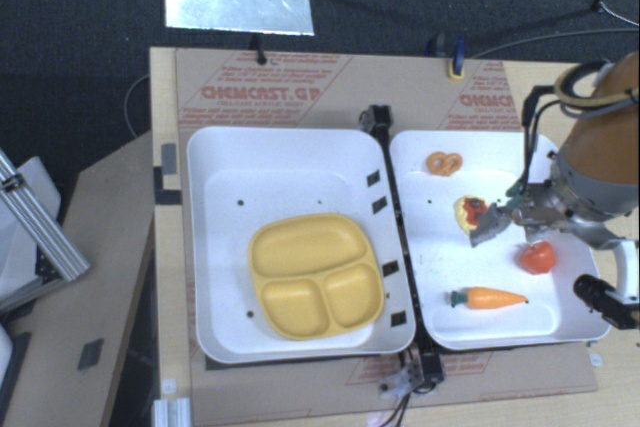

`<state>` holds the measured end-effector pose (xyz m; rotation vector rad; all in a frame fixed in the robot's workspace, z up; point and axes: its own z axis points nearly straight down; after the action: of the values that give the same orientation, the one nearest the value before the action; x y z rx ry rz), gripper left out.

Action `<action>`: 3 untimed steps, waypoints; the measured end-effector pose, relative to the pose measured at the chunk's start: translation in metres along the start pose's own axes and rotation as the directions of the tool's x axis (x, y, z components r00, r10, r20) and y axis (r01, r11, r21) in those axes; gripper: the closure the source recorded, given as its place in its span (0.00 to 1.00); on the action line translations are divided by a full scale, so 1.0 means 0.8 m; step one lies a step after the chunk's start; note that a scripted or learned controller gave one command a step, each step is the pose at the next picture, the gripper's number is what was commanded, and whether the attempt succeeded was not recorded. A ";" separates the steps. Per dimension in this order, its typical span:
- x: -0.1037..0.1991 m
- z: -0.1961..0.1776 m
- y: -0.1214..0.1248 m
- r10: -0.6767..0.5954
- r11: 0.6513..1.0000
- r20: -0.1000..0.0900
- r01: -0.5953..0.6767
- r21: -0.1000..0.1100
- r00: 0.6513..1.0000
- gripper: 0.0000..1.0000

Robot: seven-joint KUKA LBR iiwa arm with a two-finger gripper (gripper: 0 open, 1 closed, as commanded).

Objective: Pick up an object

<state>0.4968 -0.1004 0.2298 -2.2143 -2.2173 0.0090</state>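
I'm seeing the gripper (487, 223) hovering at the yellow-and-red toy (467, 212), reaching in from its right; I cannot tell its opening.

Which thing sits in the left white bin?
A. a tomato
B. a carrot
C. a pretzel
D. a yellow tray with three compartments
D: the yellow tray with its three compartments lies in the left bin, while the pretzel, carrot and tomato all lie in the right bin.
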 end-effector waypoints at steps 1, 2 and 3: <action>0.000 -0.006 0.003 -0.002 1.000 0.002 0.003 -0.011 1.000 0.00; -0.007 0.070 0.003 0.001 1.000 0.001 0.000 -0.006 1.000 0.00; -0.009 0.148 0.002 0.001 1.000 0.000 -0.001 -0.007 1.000 0.00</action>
<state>0.4972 -0.1077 0.1113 -2.2184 -2.2200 0.0020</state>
